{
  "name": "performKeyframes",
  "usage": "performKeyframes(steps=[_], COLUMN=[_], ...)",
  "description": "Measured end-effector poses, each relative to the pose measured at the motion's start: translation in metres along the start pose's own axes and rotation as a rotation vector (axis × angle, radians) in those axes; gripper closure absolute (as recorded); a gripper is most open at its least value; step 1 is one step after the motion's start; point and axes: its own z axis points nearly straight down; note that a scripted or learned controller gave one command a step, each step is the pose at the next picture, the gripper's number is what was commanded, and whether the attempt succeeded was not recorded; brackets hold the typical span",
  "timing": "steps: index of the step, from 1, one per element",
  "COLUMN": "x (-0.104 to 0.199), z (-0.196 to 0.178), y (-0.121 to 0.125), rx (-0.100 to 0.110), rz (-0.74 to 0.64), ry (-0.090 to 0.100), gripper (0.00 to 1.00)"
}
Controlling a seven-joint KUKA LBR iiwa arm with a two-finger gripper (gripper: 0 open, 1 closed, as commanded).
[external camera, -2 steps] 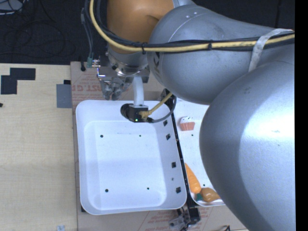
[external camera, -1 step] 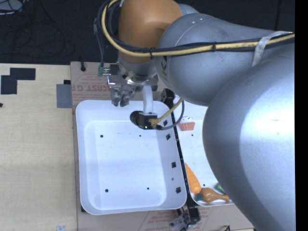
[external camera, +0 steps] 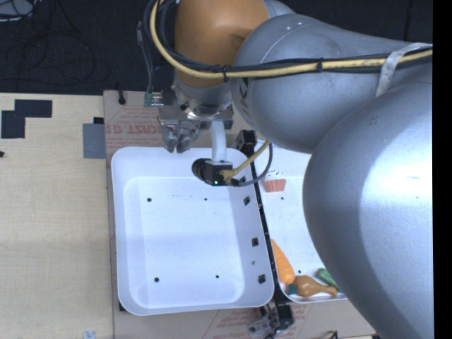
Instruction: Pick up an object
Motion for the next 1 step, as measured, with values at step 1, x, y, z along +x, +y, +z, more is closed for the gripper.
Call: performKeyframes(steps=[1], x=[-0.0183], z=[0.1350], y=[-0.0087], rx=[0.011], rz=[0.005], ry=[-0.003], gripper=[1.00])
